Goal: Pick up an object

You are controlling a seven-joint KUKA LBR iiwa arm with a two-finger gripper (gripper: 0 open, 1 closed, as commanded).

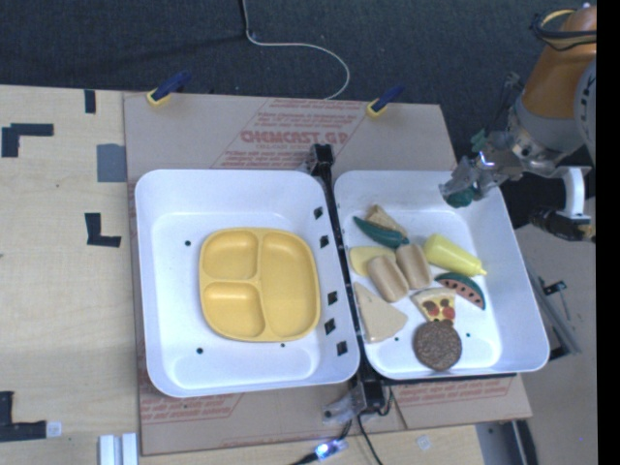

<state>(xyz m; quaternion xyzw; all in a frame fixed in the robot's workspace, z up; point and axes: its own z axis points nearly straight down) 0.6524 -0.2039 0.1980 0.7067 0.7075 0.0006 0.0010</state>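
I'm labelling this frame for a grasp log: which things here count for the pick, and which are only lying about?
For the pick:
gripper, over the right bin's far corner
right bin
yellow pepper
green pepper
two bread rolls
watermelon slice
pizza slice
brown cookie

Lying about:
yellow divided plate in the left bin
white cable

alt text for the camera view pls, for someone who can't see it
The arm's hand hovers over the right bin's far corner, above a pile of toy food. The left bin holds a yellow divided plate.
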